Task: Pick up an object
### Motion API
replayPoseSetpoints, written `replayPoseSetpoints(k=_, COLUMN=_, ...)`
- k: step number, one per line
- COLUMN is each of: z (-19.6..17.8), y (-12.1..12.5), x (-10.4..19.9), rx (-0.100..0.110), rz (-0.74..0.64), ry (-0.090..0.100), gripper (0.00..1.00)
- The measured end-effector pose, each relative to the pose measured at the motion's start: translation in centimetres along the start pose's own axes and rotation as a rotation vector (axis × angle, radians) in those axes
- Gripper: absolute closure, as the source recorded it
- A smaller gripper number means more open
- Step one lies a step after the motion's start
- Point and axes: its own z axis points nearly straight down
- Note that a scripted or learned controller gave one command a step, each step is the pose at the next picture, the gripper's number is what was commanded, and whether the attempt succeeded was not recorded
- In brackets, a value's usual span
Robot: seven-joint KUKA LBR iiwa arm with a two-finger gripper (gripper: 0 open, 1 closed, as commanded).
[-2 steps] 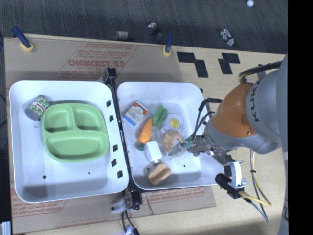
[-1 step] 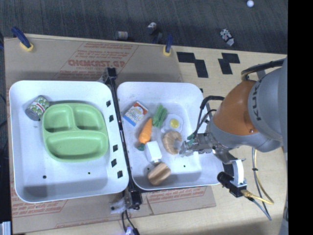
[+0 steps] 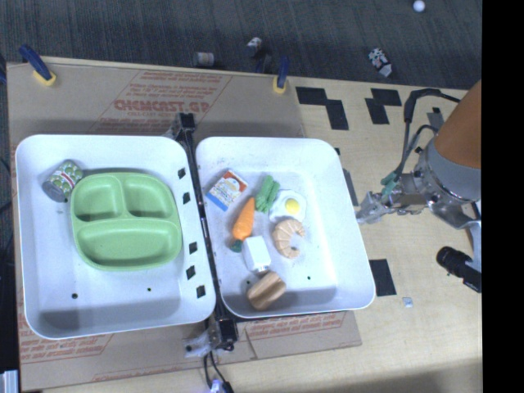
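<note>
Toy food fills the right bin [image 3: 348, 219], and any piece of it would serve: a carrot [image 3: 243, 218] lies near the middle, touching a white block [image 3: 257, 252] below it, with a green pod [image 3: 266, 193] just beside its top, a fried egg [image 3: 289, 206], a shrimp [image 3: 288, 237], a bread roll [image 3: 265, 289] near the front wall and a small carton [image 3: 226, 189] at the upper left. The gripper [image 3: 370, 205] hangs outside the bin, off its right rim above the bench [image 3: 409, 334]; whether it is open or closed I cannot tell. A clean pick probably means choosing a piece standing apart, such as the roll or carton, and descending straight over it. The left bin [image 3: 33, 301] holds a green divided tray [image 3: 127, 219] and a small can [image 3: 61, 178] near the upper left corner. Both bins rest on cardboard [image 3: 164, 97] clamped to the bench, with dark carpet [image 3: 164, 15] beyond.
</note>
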Motion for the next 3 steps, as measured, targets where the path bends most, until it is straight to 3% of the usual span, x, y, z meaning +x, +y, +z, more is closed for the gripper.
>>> replayPoseSetpoints(k=1, z=11.2, y=-0.2, x=5.0, rx=0.010, rz=-0.001, ry=0.007, gripper=1.00)
replayPoseSetpoints(k=2, z=11.2, y=-0.2, x=4.9, rx=0.009, rz=-0.001, ry=0.005, gripper=0.00)
replayPoseSetpoints(k=3, z=18.3, y=0.1, x=6.0, rx=-0.003, rz=0.003, ry=0.004, gripper=0.00)
